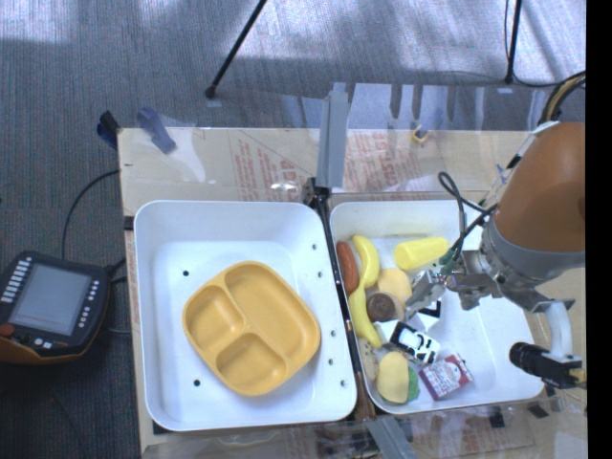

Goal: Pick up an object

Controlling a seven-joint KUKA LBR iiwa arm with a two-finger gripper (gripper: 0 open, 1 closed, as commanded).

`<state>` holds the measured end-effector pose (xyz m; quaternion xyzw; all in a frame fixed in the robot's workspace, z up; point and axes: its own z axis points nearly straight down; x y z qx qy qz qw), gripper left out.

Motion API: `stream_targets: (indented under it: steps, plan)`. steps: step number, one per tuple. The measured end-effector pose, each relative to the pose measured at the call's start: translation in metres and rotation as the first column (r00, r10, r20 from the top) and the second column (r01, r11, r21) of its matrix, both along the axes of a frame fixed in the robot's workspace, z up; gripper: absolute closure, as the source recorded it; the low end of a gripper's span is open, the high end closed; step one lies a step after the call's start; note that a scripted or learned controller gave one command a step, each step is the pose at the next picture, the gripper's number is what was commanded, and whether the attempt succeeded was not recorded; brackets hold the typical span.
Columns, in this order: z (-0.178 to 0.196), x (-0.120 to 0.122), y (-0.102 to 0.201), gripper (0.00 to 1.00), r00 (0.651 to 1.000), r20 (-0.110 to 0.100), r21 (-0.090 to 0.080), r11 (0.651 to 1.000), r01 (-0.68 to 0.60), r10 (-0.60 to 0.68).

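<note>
Gripper (427, 295) hangs low over the crowded right bin (497, 376), right among the toy food.

The risk here is the crowding: the potato-like piece (393, 282), the brown round item (382, 305), two bananas (364, 257) and the sausage (347, 266) sit touching or just beside one another, so a closing finger could easily wedge between two pieces, nudge one aside and come up with nothing. The black-and-white block (414, 342) just below the claw could also get clipped. The arm reaches in from the right, orange band above the wrist, tool angled down and to the left toward the pile. The claw looks partly spread, but I cannot tell how far, and nothing is visibly between its fingers. The yellow plate (251, 327) lies alone in the left bin (163, 247), well apart.
</note>
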<state>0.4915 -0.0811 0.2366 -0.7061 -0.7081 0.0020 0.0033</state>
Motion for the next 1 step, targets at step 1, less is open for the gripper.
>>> stream_targets:
  steps: [1]
  plan:
    - [-0.0342, -0.0123, 0.0156, 0.00, 0.988, 0.000, 0.001, 0.988, -0.157, 0.157]
